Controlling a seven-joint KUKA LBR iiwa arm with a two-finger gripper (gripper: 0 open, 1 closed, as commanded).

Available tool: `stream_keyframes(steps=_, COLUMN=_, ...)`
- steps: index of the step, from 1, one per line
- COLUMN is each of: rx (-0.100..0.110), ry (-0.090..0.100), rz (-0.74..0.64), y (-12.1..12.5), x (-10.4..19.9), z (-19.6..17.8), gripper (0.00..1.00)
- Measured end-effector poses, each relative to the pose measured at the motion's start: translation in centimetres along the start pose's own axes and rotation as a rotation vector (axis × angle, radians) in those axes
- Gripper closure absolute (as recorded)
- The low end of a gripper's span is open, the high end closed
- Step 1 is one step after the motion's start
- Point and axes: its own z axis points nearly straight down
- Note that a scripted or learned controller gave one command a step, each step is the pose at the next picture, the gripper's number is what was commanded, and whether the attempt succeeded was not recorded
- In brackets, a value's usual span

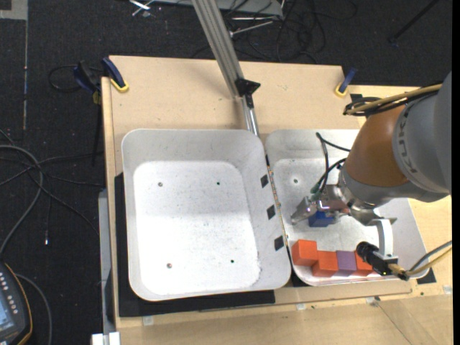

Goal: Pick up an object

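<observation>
Dark carpet with many cables surrounds a wooden bench [187, 92], and on this bench two shallow white bins stand side by side. A metal pole comes down from the top of the view and ends between them.

On the left bin [144, 157] I see only its speckled white floor. The right bin [287, 157] holds the objects. Along its near edge some blocks lie in a row, touching each other: an orange block [305, 250], a second orange block [327, 263] just beside it, then a purple block [346, 261].

The grey arm [402, 149] with its orange band reaches in from the right and bends down over the right bin. Its gripper [316, 210] is low, near the middle of this bin. Directly at the gripper there is a small blue block [321, 219]. It appears to sit between the metal fingers, which look closed on it, but the wrist hides a part of it, so I am not fully sure.

My judgement of the progress: the reach is done, and the grasp seems to be made on the blue block. What is left is the lift. Whether the block is already off the floor of the bin, I cannot tell from this angle. The grip can still fail when the arm rises.
</observation>
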Motion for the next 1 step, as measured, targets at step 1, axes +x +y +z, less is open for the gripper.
stream_keyframes(steps=1, rx=-0.002, ry=0.0, rz=0.0, y=0.16, x=-0.01, z=-0.98, gripper=1.0)
